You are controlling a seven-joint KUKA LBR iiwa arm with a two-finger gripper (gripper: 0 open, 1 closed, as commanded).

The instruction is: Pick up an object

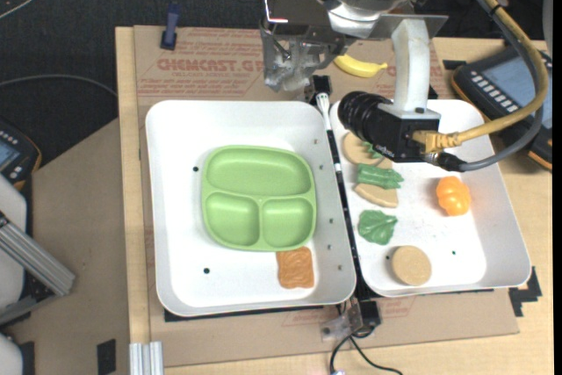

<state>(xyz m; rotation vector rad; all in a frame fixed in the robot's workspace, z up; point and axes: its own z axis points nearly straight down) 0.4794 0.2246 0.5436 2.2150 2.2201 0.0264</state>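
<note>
My gripper (287,66) hangs under the grey wrist at the back, above the cardboard just behind the left bin's (167,189) far rim. Nothing shows in it. In the left bin lie a green divided plate (259,198) and an orange-brown fried piece (296,268) near the front rim. The right bin (500,250) holds an orange pepper (452,195), two green leafy pieces (379,178) (378,227), a round tan biscuit (410,265) and a tan slice (378,197). A yellow banana (360,65) lies behind the right bin.
A black cylinder on a white bracket (378,123) with a yellow cable reaches over the right bin's back left corner. A blue clip (170,26) sits on the cardboard at back left. A handheld pendant (505,88) lies at the right.
</note>
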